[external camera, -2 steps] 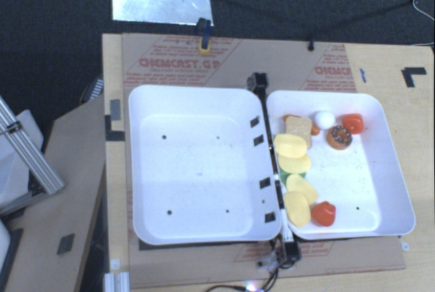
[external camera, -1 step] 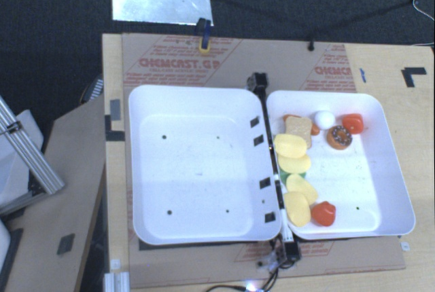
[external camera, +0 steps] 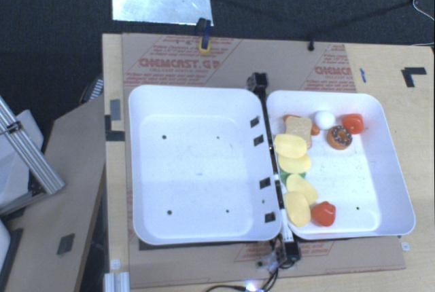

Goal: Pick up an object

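Along the left wall of the right-hand shallow white bin (external camera: 391, 168) you see a row of pale yellow, rounded, potato-like pieces: one (external camera: 290, 145) near the far end, a second (external camera: 294, 163) touching it, a third (external camera: 302, 189) further on and a fourth (external camera: 297, 208) near the bin's near left corner. A small green piece (external camera: 283, 178) peeks out at the wall between the second and third. Just beside the fourth lies a red, pepper-like toy (external camera: 323, 213).

Toward the far edge of that bin you find a tan slice of toy bread (external camera: 298, 127), touching the first yellow piece. Beside it sits a small white ball (external camera: 324, 119), then a red, tomato-like toy (external camera: 352, 123) near the far right corner. A brown ring-shaped doughnut toy (external camera: 339, 138) lies just in front of the ball and the tomato.

The left-hand shallow white bin (external camera: 197, 168) meets the right one along a seam set with small black clips (external camera: 258, 140). Both rest on a brown sheet with red lettering (external camera: 180, 61) that covers the bench.

How the jaws stand you cannot tell.
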Tool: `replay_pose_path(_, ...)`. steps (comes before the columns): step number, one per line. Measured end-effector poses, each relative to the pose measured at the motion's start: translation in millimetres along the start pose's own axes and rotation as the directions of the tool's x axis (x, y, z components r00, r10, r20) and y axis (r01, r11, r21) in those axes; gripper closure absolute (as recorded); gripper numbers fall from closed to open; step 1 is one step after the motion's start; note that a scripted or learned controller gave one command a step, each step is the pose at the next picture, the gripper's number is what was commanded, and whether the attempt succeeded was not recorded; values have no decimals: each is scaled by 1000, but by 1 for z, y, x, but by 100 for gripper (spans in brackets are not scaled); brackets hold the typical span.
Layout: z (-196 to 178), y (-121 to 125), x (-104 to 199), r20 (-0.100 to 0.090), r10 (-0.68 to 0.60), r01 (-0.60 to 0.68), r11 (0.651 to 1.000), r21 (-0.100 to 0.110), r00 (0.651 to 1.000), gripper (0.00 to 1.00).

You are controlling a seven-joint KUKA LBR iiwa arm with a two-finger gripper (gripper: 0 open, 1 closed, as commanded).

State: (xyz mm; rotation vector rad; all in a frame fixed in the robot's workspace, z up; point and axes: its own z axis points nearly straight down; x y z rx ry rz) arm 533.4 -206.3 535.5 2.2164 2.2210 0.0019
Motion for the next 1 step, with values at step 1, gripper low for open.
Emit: replay_pose_path(1,0,3,0,0,-1,1,1000,0,1000,100)
